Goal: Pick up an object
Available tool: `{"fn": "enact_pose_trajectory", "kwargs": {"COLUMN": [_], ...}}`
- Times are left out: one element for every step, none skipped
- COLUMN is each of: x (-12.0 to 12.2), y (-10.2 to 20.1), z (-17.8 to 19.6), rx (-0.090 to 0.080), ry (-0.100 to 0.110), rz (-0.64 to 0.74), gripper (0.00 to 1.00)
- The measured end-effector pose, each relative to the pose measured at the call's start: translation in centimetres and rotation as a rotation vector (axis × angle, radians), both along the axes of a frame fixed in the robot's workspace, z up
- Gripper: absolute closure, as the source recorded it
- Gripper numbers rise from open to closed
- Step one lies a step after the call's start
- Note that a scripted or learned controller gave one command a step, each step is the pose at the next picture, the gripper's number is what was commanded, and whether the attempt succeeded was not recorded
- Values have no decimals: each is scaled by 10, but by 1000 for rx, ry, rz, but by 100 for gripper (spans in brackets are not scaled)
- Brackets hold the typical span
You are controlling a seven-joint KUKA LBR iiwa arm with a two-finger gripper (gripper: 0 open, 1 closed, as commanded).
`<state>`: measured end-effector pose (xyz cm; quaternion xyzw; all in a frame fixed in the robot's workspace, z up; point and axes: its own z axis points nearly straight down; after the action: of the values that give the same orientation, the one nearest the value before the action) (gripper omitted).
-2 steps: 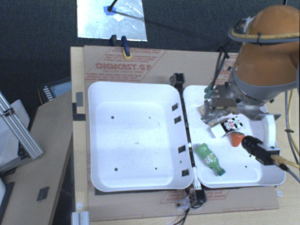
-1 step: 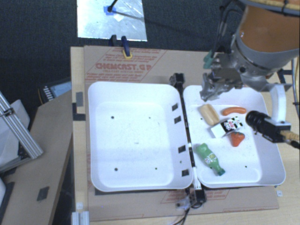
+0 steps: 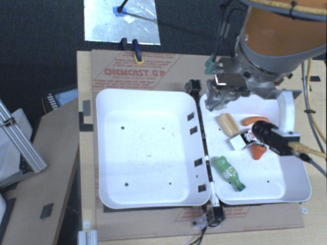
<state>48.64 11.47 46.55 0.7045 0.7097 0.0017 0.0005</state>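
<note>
Gripper hung over the far-left corner of the view's right bin, close to the wall where the two bins meet. Open or shut: could not tell, too blurred. Candidates sat mid-bin: tan roll nearest the gripper, orange sausage-like piece just beside it, small white box and red piece both partly hidden. Green bottle lay apart near the left wall, bare floor to its right. Left bin showed plain white floor. Arm was cut off at the top edge.
</note>
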Motion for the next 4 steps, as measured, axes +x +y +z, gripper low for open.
{"fn": "enact_pose_trajectory", "kwargs": {"x": [0,0,-1,33], "y": [18,36,-45,8], "z": [26,31,-138,-77], "rx": [0,0,-7,1], "ry": [-1,0,17,-5], "rz": [-1,-1,-14,1], "gripper": [100,100,100,100]}}
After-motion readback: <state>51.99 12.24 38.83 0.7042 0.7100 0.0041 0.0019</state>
